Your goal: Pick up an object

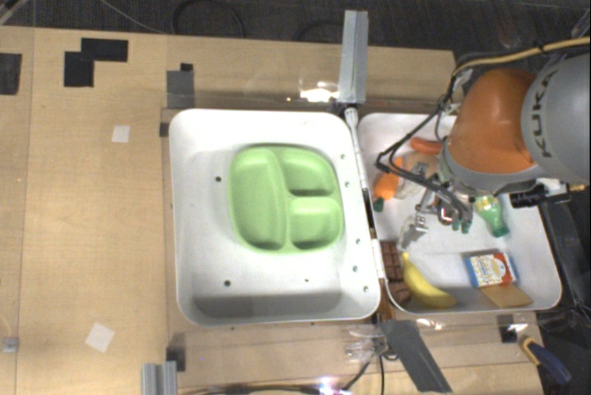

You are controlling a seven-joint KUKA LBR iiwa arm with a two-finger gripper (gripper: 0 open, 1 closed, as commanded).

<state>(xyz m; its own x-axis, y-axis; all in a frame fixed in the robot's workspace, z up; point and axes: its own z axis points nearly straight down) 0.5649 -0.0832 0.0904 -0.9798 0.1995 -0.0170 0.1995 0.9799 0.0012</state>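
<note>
The arm (503,121) reaches in over the right bin (545,278), wrist bent down above the banana (425,284), though whether its fingers stand apart I cannot tell.

Bright, even overhead light washes the white bins (268,301), nearly bleaching their rims. Glare flares on the worktop (92,227) at twelve and six o'clock. Shadows stay soft; detail is slightly fuzzy throughout.
</note>
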